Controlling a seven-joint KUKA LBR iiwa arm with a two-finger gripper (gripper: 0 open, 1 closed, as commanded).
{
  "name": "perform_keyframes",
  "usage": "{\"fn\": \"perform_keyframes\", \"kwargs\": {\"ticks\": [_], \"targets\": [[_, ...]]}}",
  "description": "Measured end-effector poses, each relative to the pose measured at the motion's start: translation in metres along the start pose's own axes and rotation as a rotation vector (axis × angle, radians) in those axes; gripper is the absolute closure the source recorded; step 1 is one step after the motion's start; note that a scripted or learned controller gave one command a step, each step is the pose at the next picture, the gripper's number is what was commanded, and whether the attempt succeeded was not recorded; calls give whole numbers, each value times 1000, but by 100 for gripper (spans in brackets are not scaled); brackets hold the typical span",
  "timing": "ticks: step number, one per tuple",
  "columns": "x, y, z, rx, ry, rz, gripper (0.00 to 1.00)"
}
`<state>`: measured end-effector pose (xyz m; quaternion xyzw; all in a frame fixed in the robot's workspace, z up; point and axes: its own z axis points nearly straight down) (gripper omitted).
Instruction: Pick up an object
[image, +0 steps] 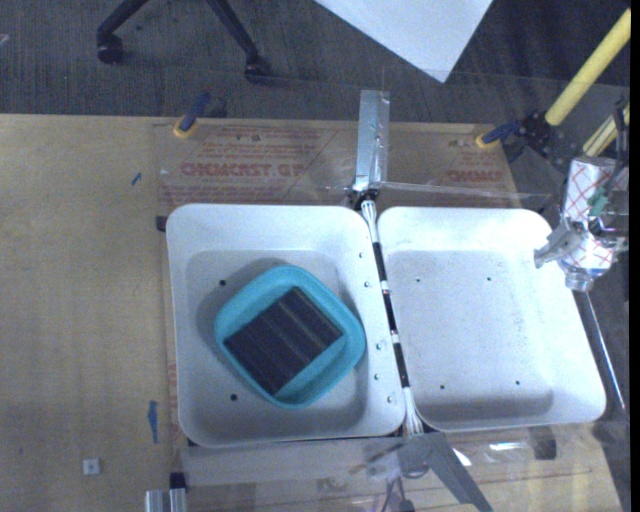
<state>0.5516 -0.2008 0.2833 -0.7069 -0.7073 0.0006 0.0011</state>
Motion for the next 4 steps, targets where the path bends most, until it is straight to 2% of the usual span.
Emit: {"fn": "perform_keyframes", "kwargs": {"ticks": [1, 2, 3, 4], "targets": [[49, 1, 183, 0, 0, 112, 0], [47, 0, 174, -1, -1, 117, 100], [115, 25, 99, -4, -2, -170, 100], [98, 38, 105, -5, -3, -362, 100]]}}
